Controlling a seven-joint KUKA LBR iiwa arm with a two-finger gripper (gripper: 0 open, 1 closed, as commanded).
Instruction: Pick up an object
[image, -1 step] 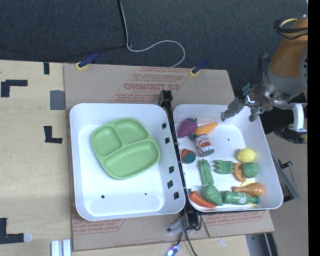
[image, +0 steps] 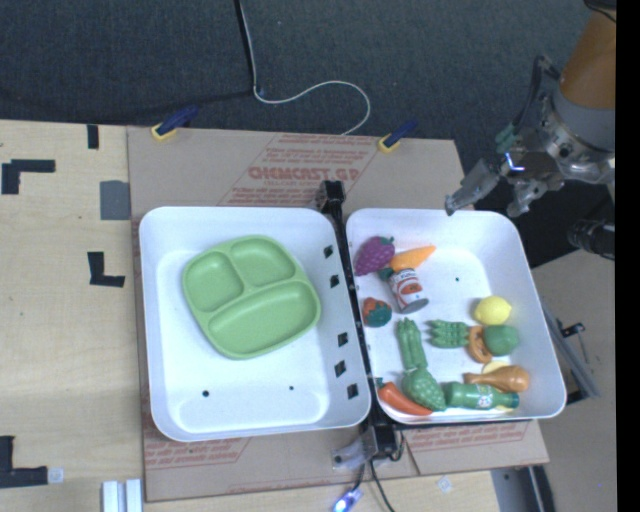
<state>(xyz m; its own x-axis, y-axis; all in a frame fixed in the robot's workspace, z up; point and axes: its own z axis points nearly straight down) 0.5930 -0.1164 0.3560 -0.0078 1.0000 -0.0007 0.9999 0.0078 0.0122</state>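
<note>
The right bin (image: 505, 232) holds several toy foods: purple grapes (image: 374, 254), an orange carrot (image: 413, 256), a small red-labelled can (image: 408, 288), a yellow lemon (image: 492, 310), a green corn cob (image: 411, 345) and a green bottle (image: 479, 397). My gripper (image: 493, 193) hangs above the far right corner of this bin, over its rim, with its two dark fingers spread apart and nothing between them. It stands well clear of the toys.
The left bin (image: 160, 300) carries a green divided plate (image: 251, 294). A white cable (image: 300, 95) loops over the dark floor behind the bench. Yellow and blue clips (image: 175, 122) pin the cardboard sheet under the bins.
</note>
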